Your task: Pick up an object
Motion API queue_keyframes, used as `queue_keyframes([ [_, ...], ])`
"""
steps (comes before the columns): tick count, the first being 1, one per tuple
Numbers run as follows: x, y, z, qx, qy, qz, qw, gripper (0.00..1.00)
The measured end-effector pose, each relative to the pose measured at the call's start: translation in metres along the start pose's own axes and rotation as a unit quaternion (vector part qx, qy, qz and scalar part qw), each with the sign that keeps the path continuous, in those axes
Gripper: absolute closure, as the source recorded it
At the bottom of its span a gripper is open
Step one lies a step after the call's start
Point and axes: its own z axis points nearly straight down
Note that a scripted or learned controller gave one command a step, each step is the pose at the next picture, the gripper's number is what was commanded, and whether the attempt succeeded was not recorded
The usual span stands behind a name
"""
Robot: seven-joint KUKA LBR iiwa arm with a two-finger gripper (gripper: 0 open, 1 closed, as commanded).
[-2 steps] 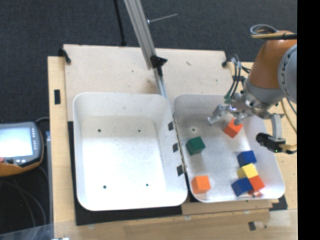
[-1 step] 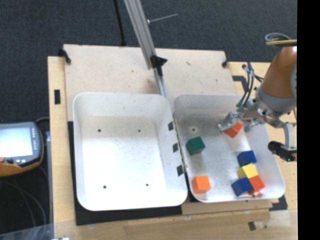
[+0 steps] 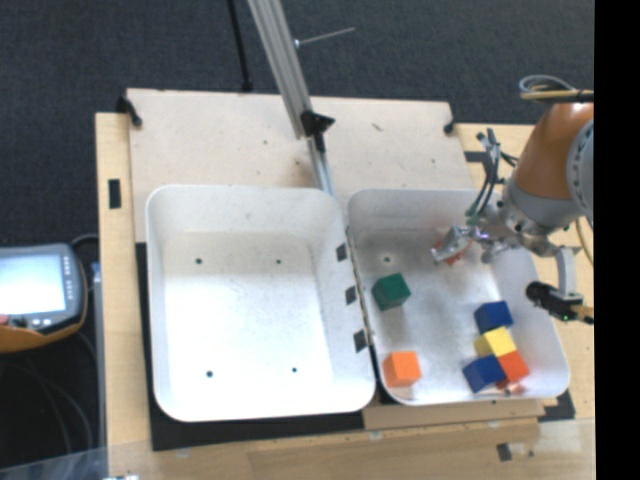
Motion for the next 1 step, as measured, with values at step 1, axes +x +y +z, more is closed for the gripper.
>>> queue_keyframes([
  [1,0.0169,0.0317,0.0217,-0.001,-0.001,-0.003,1.0000,0.00],
])
